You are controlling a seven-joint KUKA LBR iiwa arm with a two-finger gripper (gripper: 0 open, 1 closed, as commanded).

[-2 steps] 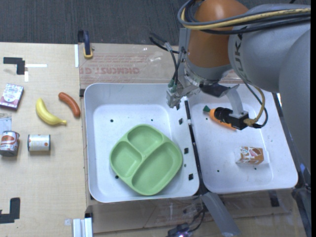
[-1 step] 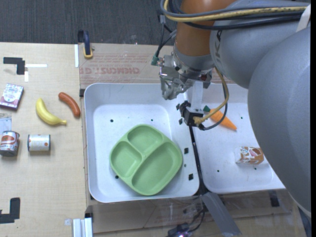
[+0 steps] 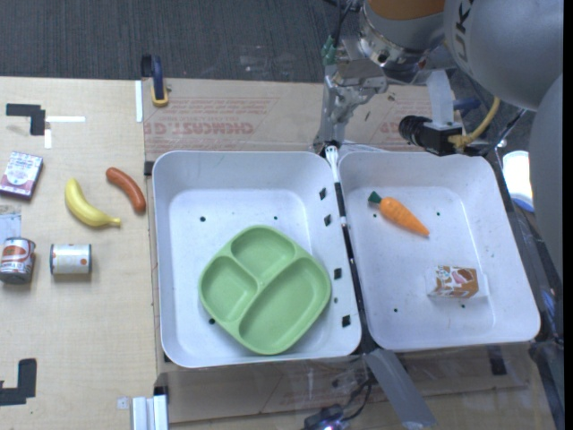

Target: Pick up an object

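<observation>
In the right bin (image 3: 507,233) lie an orange carrot (image 3: 400,214) with a green top, near the back left, and a small brown and white carton (image 3: 455,282), towards the front right. A green divided plate (image 3: 265,288) sits in the left bin (image 3: 168,240), towards its front. My gripper (image 3: 333,138) hangs from the grey arm over the back edge where the two bins meet. It is behind and to the left of the carrot, and I see nothing in it.
On the wooden bench left of the bins lie a banana (image 3: 86,204), a red sausage (image 3: 126,189), two small cans (image 3: 70,260) and a small packet (image 3: 21,174). A cardboard sheet (image 3: 235,115) lies behind the bins, and a blue clamp (image 3: 154,79) stands at its left end.
</observation>
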